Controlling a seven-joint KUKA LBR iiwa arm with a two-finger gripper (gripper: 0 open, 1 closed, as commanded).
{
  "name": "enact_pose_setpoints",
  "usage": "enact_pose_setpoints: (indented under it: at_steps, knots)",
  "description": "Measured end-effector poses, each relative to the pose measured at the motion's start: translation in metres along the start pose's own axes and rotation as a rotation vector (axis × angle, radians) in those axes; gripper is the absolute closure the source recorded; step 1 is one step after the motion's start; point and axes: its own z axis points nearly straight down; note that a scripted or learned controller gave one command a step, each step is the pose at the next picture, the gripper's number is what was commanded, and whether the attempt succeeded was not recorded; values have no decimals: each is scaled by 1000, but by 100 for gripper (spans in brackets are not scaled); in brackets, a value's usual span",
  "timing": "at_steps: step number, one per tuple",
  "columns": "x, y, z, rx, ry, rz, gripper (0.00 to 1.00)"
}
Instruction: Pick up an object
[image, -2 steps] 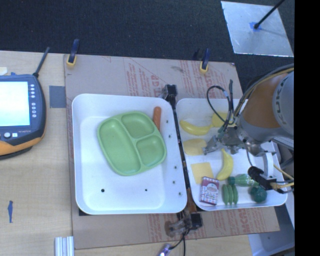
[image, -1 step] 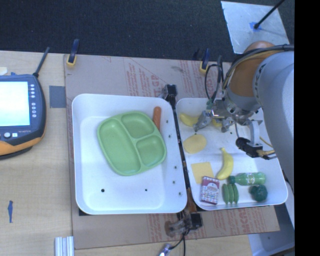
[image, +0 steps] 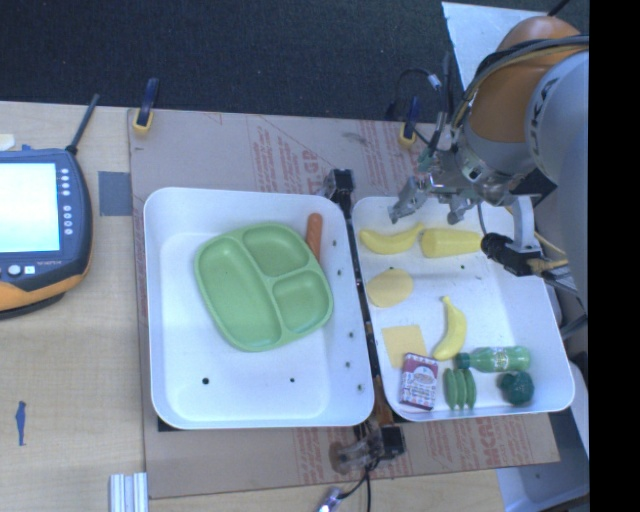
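Your claw (image: 432, 205) hangs over the far end of the right bin (image: 548, 312), its 2 fingers spread wide with nothing between them. The nearest candidates lie just below it: a curved yellow piece (image: 390, 239) under the left finger and a yellow block (image: 451, 242) under the right one. Both run with their long axis across the bin, so you would likely need to shift to 1 side and drop. Farther toward the near end sit a banana (image: 451, 329), a green bottle (image: 496, 358) and a small red carton (image: 420, 381); its label is too small to read. The left bin (image: 175, 380) holds a green divided plate (image: 263, 286).
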Motion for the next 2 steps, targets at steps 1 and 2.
enact_pose_setpoints:
  at_steps: [1,2]
  knots:
    - [-41,-1,-38,1,-1,3,0]
    - [-90,-41,48,4,0,3,0]
